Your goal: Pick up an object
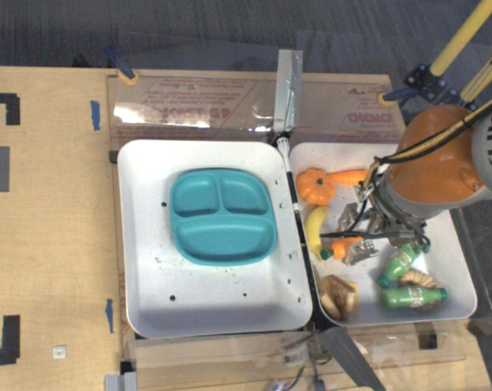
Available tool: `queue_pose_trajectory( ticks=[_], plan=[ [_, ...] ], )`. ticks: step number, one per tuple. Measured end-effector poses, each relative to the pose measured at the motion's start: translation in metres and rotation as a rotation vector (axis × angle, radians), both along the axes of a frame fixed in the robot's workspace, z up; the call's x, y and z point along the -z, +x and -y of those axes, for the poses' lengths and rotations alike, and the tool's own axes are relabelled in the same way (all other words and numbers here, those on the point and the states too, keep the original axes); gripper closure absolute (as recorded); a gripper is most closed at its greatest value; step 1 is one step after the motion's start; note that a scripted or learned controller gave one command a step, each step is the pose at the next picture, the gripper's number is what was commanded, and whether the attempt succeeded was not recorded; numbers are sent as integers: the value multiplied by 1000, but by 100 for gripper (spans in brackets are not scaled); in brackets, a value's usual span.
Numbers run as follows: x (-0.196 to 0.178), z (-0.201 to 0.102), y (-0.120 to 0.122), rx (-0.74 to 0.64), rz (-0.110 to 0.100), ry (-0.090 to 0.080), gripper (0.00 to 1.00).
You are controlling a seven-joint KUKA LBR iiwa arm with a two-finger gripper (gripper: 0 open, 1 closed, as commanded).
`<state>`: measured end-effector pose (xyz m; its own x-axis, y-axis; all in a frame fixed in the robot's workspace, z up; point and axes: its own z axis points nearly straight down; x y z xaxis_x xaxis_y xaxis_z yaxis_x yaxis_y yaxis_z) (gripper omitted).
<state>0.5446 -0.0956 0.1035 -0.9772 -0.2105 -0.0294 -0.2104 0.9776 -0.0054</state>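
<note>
A teal three-compartment plastic plate (222, 216) lies in the left shallow white bin (140, 300). In the right white bin (462, 287), the end effector (356, 233) hangs among an orange toy pumpkin (315, 186), a yellow banana (314, 228) and green bottles (411, 297).

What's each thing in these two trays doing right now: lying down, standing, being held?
Teal divided plate: flat in the left bin, right side up.
Small pumpkin: resting in the right bin, near the divider.
Carrot: lying beside the pumpkin.
Banana: lying along the divider.
Green bottles: lying on their sides.
Gripper: low over the right bin's middle; grip unclear.
</note>
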Motion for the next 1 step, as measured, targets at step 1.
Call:
queue_pose_trajectory(
  ticks=[1],
  plan=[
    [-127, -48, 54, -322, -15, -6, 100]
  ],
)
